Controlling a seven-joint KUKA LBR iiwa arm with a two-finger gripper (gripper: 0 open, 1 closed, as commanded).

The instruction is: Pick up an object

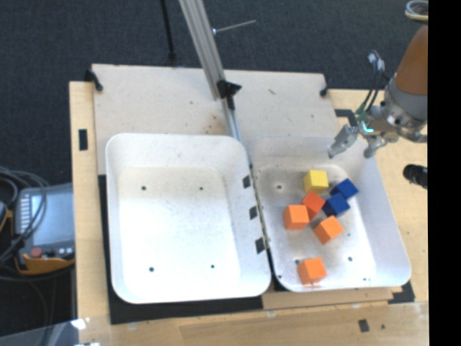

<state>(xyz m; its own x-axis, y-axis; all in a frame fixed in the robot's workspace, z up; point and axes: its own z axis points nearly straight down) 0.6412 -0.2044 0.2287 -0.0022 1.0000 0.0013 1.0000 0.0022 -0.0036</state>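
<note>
Spread apart and grasping nothing, the jaws of the gripper (356, 144) hang over the far right corner of the right bin (382, 215), their two fingers (340, 144) pointing down toward the bin floor.

Below the jaws and a little to their left lies the yellow cube (315, 180), the nearest block. Just right of it and lower sit two blue cubes (341, 197), touching one another. Pressed against the yellow cube's lower edge is a red-orange cube (313, 202), with an orange cube (296, 216) at its left and another orange cube (329, 229) lower right. A lone orange cube (312, 270) rests farthest from the jaws, near the bin's front wall.

Well to the left of the jaws stands the left bin (180, 215). A slanted metal rail (203, 38) rises beyond both bins, up and left of the jaws. Behind the gripper the arm's orange band (413, 63) shows.
</note>
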